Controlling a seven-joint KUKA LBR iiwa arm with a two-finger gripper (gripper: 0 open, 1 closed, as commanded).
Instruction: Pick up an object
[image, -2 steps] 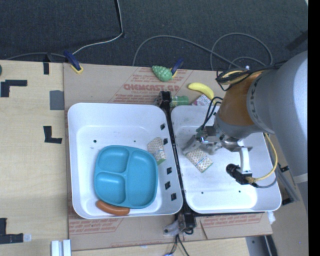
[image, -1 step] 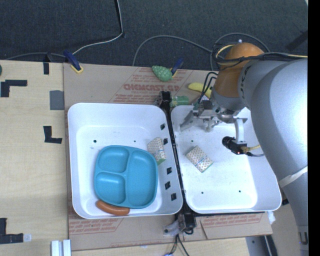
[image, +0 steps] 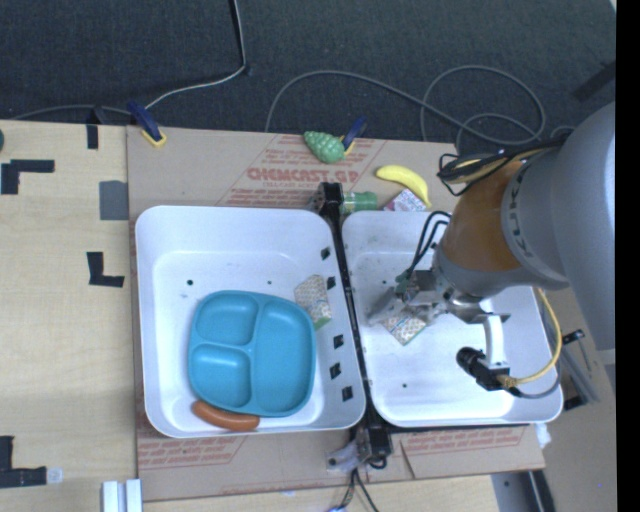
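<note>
Overhead, we log a pale wooden bench (image: 60, 330) with black tape marks, backed by dark carpet crossed by loose cables. On the bench lies a brown cardboard sheet (image: 215, 170) with red print, and on it sit two shallow white bins side by side. We list the left bin (image: 160, 240) as holding a blue divided plate (image: 250, 352), an orange sausage-like item (image: 226, 416) touching the plate's near edge, and a small patterned packet (image: 315, 297) by the inner wall. We list the right bin (image: 470, 405) as holding a small checkered packet (image: 405, 326) on its floor, toward the left of centre. Behind the bins, on the cardboard, we note a yellow banana (image: 402, 182), a green knobbly toy (image: 324, 146) and a small printed wrapper (image: 407, 202). The grey arm (image: 560, 210), with its orange band, reaches in from the right over the right bin. Its gripper (image: 412, 298) sits directly above the checkered packet, at or very near touching it; we cannot tell how it is set, nor whether the packet is gripped.
</note>
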